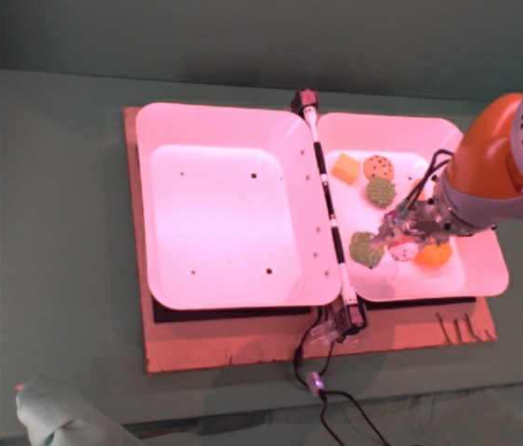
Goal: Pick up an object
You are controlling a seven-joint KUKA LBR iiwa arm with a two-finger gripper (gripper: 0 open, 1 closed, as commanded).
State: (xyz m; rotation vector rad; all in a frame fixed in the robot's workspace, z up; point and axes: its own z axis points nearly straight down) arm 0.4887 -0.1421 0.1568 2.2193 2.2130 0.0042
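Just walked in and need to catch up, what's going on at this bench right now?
A grey robot arm with an orange band reaches into the right-hand white bin, its gripper low among small toy pieces. A round green dotted piece, a white speckled piece and an orange piece lie right by it. A yellow wedge, an orange dotted disc and another green dotted piece lie farther back. Whether anything is gripped can't be seen.

Glossy bins on a matt tabletop

Both white bins [233,137] look smooth, shiny plastic; the tabletop [66,203] is matt green, the baseboard [242,351] rough brown.
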